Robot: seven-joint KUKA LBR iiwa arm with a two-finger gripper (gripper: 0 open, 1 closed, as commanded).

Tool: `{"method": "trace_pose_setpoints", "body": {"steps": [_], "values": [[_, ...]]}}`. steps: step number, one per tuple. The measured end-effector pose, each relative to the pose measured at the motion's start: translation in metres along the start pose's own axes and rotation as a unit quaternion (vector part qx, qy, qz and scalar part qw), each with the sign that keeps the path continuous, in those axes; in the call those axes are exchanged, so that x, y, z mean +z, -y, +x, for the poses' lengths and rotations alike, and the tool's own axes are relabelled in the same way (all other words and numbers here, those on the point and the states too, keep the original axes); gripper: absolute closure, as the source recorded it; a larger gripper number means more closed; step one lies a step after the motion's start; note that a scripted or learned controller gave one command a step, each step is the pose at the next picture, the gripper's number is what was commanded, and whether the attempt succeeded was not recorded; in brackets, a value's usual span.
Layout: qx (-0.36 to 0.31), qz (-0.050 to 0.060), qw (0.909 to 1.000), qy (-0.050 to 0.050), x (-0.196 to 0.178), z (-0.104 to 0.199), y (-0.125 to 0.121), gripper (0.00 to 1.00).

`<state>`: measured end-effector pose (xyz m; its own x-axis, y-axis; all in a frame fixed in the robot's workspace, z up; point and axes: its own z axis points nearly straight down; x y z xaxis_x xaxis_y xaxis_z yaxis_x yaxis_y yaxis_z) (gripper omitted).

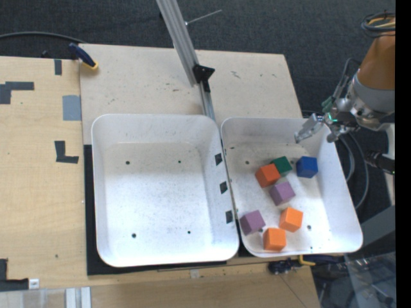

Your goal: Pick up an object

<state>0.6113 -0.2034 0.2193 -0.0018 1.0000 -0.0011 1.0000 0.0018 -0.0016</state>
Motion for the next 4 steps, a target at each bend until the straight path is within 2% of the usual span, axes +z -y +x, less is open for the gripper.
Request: {"method": "trace_pose_setpoints", "body": {"steps": [1, 3, 4], "values": [[0.0, 0.002, 1.0, 0.0, 0.046, 0.001, -0.006, 0.0], [-0.001, -0.001, 1.0, 0.0, 0.128, -0.004, -0.004, 0.0], [-0.001, 0.0, 1.0, 0.0, 0.118, -0.004, -0.004, 1.0]]}}
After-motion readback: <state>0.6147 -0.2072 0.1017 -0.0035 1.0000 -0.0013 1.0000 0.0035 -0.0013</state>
